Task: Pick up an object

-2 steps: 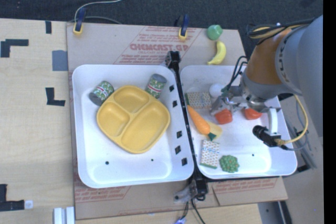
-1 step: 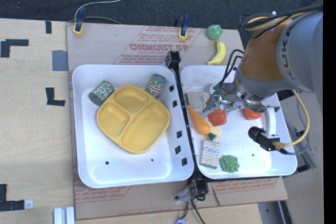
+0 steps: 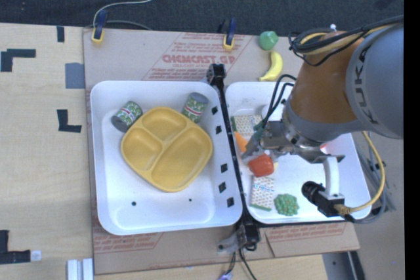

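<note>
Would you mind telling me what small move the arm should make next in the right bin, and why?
Probably a short, straight descent. The gripper hangs just above the red object in the right bin, close to the divider, and I cannot see anything between its fingers. An orange piece and a patterned packet lie close by, so sideways motion might nudge them.

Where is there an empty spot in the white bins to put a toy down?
The left bin has bare floor along its front edge, below the yellow plate, and some at its back between the two cans. The right bin is crowded: the arm, a red toy, a packet and a green piece.
</note>
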Controlling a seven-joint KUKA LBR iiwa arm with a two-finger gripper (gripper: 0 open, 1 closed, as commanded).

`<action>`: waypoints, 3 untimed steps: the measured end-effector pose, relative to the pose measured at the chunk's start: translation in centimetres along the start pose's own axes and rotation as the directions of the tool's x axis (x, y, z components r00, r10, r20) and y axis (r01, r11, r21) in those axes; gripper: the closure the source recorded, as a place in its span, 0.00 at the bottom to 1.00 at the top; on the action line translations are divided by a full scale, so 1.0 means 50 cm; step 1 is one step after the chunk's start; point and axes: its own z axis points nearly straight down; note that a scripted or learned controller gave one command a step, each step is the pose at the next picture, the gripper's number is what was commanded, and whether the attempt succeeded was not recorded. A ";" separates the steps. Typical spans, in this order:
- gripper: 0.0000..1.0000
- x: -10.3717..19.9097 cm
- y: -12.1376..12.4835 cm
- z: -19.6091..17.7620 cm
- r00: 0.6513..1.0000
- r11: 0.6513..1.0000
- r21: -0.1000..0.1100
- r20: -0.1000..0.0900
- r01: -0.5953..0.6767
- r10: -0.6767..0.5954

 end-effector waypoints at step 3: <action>1.00 0.270 0.000 -0.015 1.000 1.000 0.000 0.001 0.000 0.000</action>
